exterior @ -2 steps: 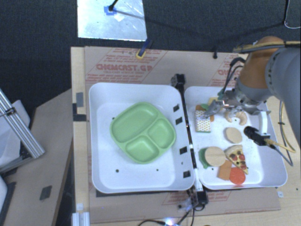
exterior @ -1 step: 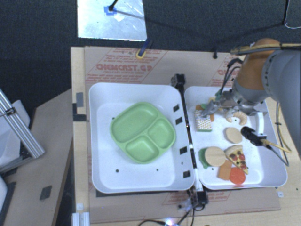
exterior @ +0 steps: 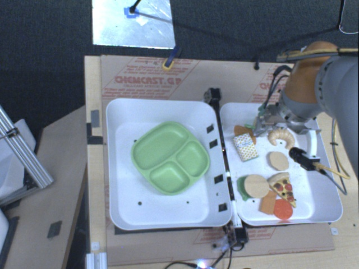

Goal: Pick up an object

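We see the claw (exterior: 262, 123) low in the right bin (exterior: 331, 206), near its back edge; can't tell its state. Just beside it: croissant (exterior: 281, 136), patterned cracker (exterior: 245, 147), orange wedge (exterior: 243, 131). Further out: pizza slice (exterior: 283, 187), round cookie (exterior: 277, 161). Left bin (exterior: 120, 206) holds a green divided plate (exterior: 170, 157).

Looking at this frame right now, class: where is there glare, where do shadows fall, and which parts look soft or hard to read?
Camera view: the metal sheet at the top catches bright glare; lighting over both white bins is even, with faint shadows beside the green divided plate and the toy food; the gripper near the croissant is small and soft, so its jaws are unreadable.
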Robot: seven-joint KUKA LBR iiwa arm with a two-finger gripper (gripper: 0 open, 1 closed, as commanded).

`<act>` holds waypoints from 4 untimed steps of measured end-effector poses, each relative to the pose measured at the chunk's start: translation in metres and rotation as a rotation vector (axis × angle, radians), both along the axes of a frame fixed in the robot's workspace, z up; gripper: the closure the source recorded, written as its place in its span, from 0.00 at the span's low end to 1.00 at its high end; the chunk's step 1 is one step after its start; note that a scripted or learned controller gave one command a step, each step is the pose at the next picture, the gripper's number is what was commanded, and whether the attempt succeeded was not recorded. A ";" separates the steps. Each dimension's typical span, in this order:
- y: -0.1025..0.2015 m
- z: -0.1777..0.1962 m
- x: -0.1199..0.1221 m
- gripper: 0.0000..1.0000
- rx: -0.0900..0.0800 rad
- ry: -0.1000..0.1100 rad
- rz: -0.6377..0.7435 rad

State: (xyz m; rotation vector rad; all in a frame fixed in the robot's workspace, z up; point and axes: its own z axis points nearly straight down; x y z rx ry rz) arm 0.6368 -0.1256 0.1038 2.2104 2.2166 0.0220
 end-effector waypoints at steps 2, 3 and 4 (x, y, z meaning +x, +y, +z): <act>0.010 0.124 0.008 1.00 -0.003 0.009 0.003; 0.010 0.122 0.009 1.00 -0.003 0.014 0.003; 0.055 0.125 -0.017 1.00 -0.001 0.017 0.005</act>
